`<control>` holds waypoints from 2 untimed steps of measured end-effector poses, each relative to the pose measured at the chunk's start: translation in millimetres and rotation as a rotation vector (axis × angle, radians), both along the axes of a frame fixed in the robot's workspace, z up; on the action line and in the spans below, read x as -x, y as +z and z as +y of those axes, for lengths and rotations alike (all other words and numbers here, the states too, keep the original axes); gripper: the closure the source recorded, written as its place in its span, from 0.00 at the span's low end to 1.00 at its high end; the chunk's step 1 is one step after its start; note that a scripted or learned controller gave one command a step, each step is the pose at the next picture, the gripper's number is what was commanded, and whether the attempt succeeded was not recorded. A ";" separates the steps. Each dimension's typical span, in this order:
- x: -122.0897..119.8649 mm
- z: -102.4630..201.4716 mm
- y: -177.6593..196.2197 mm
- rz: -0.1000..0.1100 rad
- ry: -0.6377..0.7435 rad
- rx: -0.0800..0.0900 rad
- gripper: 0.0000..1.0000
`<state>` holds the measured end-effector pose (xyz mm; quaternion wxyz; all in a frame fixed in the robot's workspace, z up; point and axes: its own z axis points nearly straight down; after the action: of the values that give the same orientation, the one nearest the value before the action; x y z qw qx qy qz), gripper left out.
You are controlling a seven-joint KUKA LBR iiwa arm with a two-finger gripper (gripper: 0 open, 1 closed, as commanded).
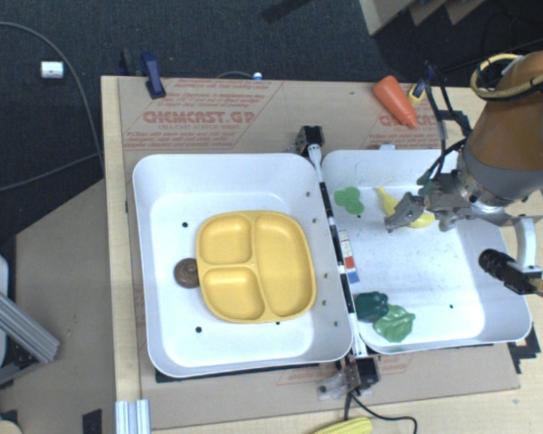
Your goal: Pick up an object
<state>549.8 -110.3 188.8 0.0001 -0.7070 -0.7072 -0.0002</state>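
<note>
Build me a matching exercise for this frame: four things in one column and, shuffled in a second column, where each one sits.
Things
1. yellow divided plate
2. small brown disc
3. orange carrot-shaped toy
4. two green pieces

Places
A. on the bench board beyond the right bin's far edge
B. near front corner of the right bin, by the divider
C. middle of the left bin
D. left bin, at the plate's left edge

Pairs: 1-C, 2-D, 3-A, 4-B
</note>
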 end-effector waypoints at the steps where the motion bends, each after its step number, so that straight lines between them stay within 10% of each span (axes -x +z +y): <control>1: -98.0 -53.8 -37.5 0.000 0.000 0.002 0.00; 2: -89.3 7.1 -103.3 -0.001 0.001 -0.001 0.00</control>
<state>639.1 -103.2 85.4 0.0001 -0.7067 -0.7075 -0.0007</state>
